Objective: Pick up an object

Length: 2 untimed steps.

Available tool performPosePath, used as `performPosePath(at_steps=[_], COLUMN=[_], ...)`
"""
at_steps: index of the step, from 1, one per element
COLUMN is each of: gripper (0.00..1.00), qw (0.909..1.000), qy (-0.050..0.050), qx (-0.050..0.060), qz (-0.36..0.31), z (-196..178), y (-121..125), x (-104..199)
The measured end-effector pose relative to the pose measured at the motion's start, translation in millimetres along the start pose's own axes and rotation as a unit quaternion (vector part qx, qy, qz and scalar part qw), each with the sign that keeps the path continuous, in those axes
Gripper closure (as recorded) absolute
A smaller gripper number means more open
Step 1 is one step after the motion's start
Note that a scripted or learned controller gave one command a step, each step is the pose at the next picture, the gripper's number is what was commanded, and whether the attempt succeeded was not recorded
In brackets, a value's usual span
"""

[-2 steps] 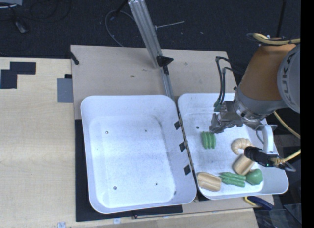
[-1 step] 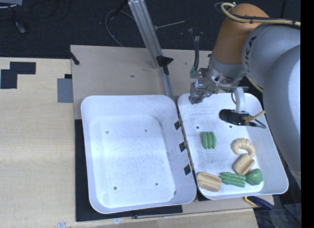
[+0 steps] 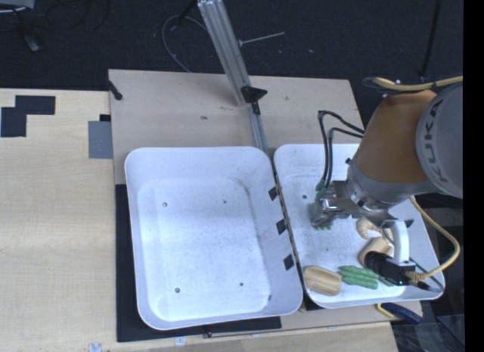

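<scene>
My gripper (image 3: 324, 214) hangs low over the middle of the right bin (image 3: 302, 169), under the grey and orange wrist. A tan bread-like piece (image 3: 323, 280) lies at the bin's front edge, with a green bumpy object (image 3: 357, 276) just right of it. A cream rounded object (image 3: 368, 228) and a tan curved one (image 3: 376, 249) lie to the right of the gripper, partly hidden by the arm. A small greenish patch shows at the gripper's tip; I cannot tell what it is.
The left bin (image 3: 151, 169) lies beside the right one, with black clips (image 3: 281, 225) along the shared wall. A slanted aluminium rail (image 3: 227, 48) stands behind the bins. The arm covers the right bin's far right part.
</scene>
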State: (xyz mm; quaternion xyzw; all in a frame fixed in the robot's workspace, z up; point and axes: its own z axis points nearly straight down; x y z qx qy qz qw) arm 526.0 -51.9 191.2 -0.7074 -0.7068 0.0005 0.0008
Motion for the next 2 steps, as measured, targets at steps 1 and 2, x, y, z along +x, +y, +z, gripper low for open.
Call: performPosePath(at_steps=[1, 2], gripper=[1.00, 1.00], qw=[1.0000, 1.0000], qy=[0.000, 0.000], qx=[-0.002, -0.002], qz=[-0.003, -0.003], z=[-21.9, -59.9], y=[57.0, 137.4], x=[59.6, 129.9])
